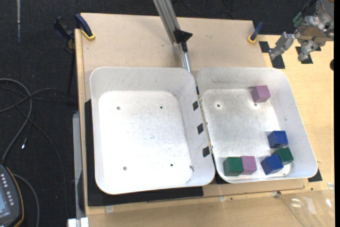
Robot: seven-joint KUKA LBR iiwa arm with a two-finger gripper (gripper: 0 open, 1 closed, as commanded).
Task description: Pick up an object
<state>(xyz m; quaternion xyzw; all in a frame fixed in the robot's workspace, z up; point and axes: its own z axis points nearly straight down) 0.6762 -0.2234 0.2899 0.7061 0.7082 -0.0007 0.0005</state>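
Two-finger metal gripper (294, 45) sits above the bench's far right corner, outside the right white plastic bin (234, 78), fingers spread apart, nothing between them. Purple cube (260, 93) lies at the bin's far side; green cube (232, 166) at its near edge.

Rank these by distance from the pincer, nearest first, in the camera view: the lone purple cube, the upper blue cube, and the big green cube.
From the pincer:
1. Lone purple cube, right bin's far side.
2. Upper blue cube, right edge.
3. Big green cube, near edge.
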